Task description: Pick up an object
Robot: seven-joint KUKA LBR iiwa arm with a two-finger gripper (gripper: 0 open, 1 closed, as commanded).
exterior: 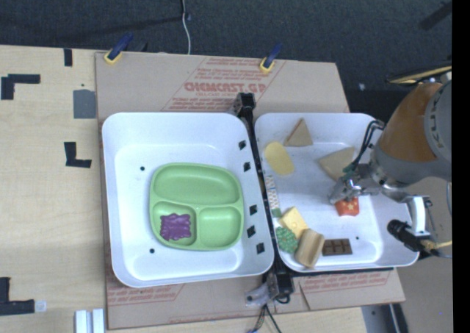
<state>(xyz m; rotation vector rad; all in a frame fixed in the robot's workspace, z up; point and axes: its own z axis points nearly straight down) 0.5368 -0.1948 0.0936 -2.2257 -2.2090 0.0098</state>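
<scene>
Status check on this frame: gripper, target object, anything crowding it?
Gripper low in right bin, fingers unclear. Red object right beneath it, grasp not confirmed. Tan wedge close behind; chocolate piece nearer the front rim.

Small red block [348, 207] in right bin [323, 122]

Bins [121, 137]: 2. Green tray [197, 206]: 1 (one purple piece [175, 226] in it). Loose food items, right bin: about 8. Clamps [115, 53]: 2.
</scene>
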